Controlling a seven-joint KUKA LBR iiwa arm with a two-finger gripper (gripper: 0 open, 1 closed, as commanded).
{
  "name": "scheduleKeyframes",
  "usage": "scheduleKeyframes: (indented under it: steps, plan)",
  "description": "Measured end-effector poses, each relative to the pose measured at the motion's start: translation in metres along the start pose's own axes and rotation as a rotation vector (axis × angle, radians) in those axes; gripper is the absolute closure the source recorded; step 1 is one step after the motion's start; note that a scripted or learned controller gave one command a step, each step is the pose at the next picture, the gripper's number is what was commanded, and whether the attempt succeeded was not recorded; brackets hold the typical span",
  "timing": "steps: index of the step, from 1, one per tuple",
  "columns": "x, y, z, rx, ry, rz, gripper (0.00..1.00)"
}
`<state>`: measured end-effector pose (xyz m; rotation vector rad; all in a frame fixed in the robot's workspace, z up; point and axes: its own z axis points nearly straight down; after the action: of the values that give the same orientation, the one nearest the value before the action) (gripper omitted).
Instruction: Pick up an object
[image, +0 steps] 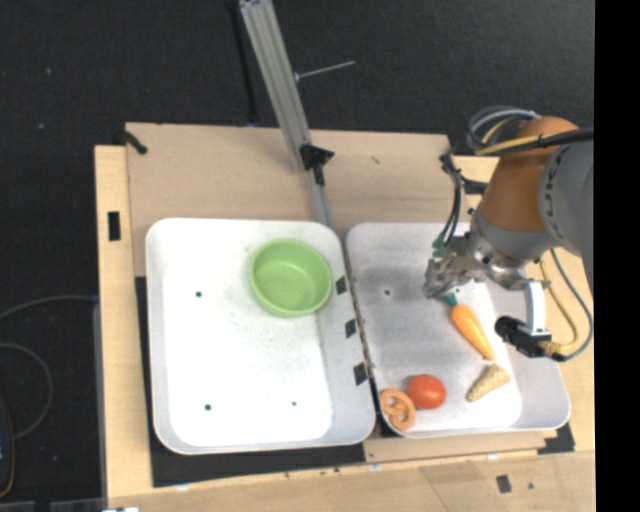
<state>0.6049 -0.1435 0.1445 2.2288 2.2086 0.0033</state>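
You have a carrot (473, 329) lying slantwise near the right bin's (400, 270) right edge, a tomato (427, 390), pretzel (397, 408) and pale wedge (489, 382) along its front edge.

My arm (540, 190) runs off the right edge. Gripper (447, 283) covers the carrot (473, 330) top; I can't resolve its fingers. Pole (283, 95) is cropped at top.

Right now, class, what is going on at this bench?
A robot arm reaches into the right bin, its gripper low over the carrot's green top. A tomato, a pretzel and a wedge lie near the front. A green bowl sits in the left bin.
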Motion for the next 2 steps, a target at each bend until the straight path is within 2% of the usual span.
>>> scheduleKeyframes:
  steps: [1, 2]
  plan:
    - [-0.004, -0.006, -0.061, -0.003, -0.001, 0.0, 1.0]
    - [-0.003, -0.002, -0.105, -0.002, 0.0, -0.011, 1.0]
